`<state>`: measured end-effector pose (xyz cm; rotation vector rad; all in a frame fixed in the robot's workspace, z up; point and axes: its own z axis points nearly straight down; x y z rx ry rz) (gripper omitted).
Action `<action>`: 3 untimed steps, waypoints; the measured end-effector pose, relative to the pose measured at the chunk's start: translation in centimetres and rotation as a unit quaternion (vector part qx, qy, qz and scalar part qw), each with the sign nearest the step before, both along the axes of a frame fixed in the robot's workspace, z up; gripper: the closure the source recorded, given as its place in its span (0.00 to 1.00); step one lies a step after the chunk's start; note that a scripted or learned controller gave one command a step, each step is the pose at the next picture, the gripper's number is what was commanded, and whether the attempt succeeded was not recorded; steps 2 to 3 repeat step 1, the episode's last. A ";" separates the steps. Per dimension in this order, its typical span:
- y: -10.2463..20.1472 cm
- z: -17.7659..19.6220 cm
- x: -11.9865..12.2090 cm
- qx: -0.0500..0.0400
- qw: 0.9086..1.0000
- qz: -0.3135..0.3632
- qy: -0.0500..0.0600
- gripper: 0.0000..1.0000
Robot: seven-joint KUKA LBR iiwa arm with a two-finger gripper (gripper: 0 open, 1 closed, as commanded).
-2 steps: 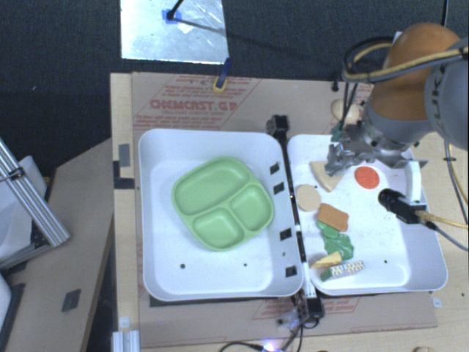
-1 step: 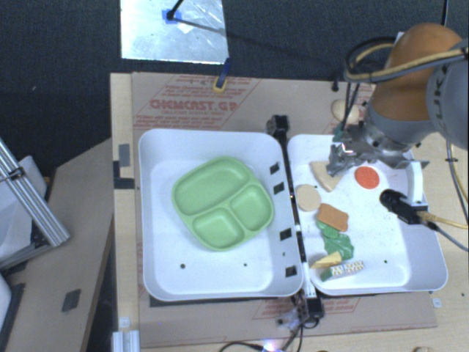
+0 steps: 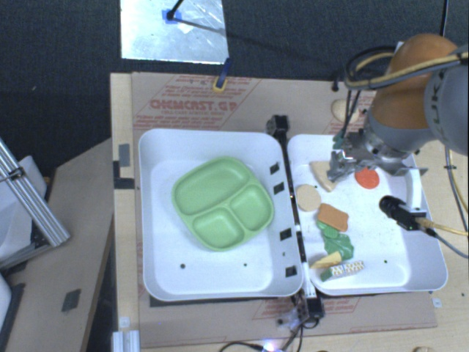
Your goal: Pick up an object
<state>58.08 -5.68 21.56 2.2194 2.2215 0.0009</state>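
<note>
My gripper (image 3: 338,170) hangs low over the back of the right bin (image 3: 410,270), its tip right beside a pale beige wedge (image 3: 319,174). A red disc (image 3: 367,178) lies just to its right. Further forward in the same bin are a round beige biscuit (image 3: 308,197), an orange-brown slab (image 3: 333,216), a green leafy piece (image 3: 336,237), a yellow piece (image 3: 327,259) and a small white patterned block (image 3: 347,269). Nothing shows between the gripper's tips.
The left bin (image 3: 161,270) bears a green divided plate (image 3: 223,202). A black-clipped divider (image 3: 287,196) runs between the two bins. A shiny sheet (image 3: 173,19) lies on the dark floor behind the bench.
</note>
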 end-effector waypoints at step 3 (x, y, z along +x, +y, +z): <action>0.1 1.9 0.2 0.000 1.000 0.002 0.000 1.00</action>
